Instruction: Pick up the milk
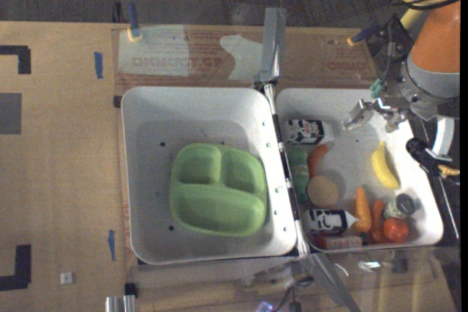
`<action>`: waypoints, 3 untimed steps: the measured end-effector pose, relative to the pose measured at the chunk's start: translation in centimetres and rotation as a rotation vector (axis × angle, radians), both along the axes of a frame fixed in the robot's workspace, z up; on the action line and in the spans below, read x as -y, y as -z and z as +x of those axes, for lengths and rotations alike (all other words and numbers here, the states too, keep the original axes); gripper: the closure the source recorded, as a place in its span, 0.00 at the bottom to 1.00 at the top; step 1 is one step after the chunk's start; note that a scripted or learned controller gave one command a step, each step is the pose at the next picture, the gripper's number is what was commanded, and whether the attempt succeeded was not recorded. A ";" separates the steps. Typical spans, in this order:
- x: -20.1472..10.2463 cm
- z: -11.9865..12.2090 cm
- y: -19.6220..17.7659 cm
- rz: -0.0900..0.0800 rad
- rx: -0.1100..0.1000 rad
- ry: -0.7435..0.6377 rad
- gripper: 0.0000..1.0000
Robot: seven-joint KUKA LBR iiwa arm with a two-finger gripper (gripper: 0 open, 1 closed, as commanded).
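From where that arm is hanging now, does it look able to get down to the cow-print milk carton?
Probably yes. The milk carton lies at the right bin's far-left corner with nothing on top, and the gripper hangs just beside it.

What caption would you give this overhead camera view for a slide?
Robot gripper hovers over the right bin of toy food, near a milk carton; a green divided plate sits in the left bin.

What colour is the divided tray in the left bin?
Light green tray, seen in the camera view.
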State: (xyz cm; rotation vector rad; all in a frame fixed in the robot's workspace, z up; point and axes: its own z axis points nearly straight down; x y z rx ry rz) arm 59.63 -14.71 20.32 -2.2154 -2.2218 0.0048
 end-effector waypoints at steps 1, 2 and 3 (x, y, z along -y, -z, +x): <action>3.4 -6.3 9.2 0.001 0.001 -0.057 0.00; 6.0 -10.1 10.6 0.017 0.032 -0.067 0.00; 6.6 -10.0 9.8 0.002 0.036 -0.061 1.00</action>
